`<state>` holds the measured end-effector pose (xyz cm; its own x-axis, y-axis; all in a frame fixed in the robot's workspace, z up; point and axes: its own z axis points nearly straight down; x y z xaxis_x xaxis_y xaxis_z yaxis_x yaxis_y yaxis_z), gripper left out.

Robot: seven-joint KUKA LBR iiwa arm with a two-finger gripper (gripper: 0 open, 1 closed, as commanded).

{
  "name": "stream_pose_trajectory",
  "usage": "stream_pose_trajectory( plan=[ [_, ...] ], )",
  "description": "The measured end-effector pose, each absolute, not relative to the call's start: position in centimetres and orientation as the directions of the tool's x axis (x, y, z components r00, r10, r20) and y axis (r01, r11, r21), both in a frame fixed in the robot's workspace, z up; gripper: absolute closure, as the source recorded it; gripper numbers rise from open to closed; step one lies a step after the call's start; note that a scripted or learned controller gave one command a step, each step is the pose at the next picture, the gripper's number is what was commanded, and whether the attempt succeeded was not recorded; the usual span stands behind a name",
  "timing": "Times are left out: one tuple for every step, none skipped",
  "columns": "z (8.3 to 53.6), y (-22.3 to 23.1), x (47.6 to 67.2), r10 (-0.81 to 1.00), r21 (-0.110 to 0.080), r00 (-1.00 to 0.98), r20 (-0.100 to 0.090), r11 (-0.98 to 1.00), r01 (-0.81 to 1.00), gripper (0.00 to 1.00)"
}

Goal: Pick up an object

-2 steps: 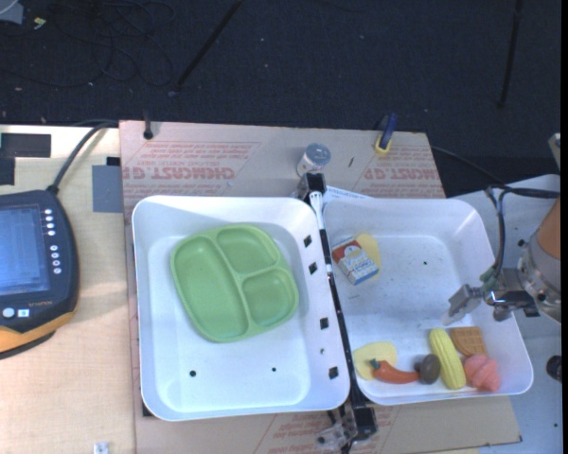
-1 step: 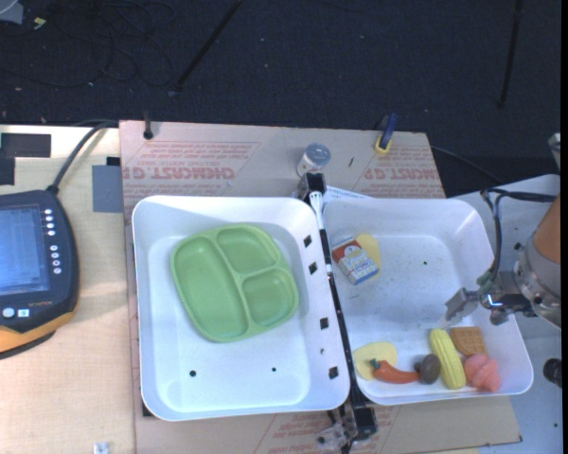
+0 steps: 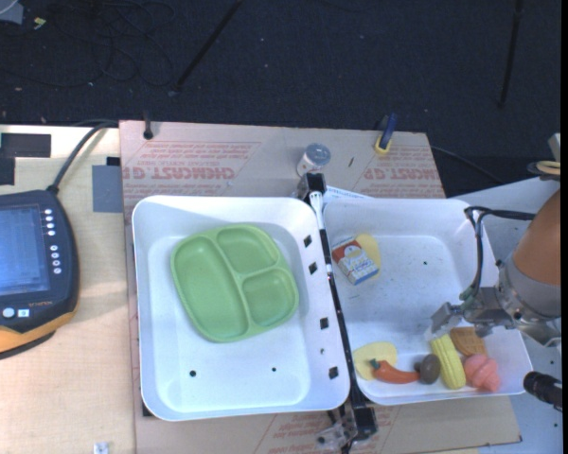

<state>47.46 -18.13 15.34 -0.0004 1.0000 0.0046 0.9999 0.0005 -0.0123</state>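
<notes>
The right bin (image 3: 412,230) holds a small red, white and blue box (image 3: 356,258) near its left wall. Along its front edge lie a yellow piece (image 3: 372,355), an orange carrot (image 3: 394,374), a dark brown ball (image 3: 428,369), a yellow corn cob (image 3: 448,361), a tan piece (image 3: 467,340) and a pink piece (image 3: 484,373). My gripper (image 3: 466,318) reaches in from the right and hangs just above the tan piece and the corn cob, at the bin's right front corner. Nothing is visibly held in it.
The left bin (image 3: 170,367) holds a green divided plate (image 3: 234,282). A tablet-like controller (image 3: 24,258) lies on the bench at the far left. A cable (image 3: 475,244) runs along the right bin's right wall. The centre of the right bin is bare.
</notes>
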Motion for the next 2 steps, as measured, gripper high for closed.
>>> stream_pose_trajectory(
  plan=[
    [16.9, -9.4, 51.6, 1.000, -0.006, -0.010, 0.005, 0.010, 1.000, 0.00],
    [18.1, -17.5, 47.4, 1.000, -0.008, 0.006, 0.000, -0.006, 1.000, 0.00]
  ],
)
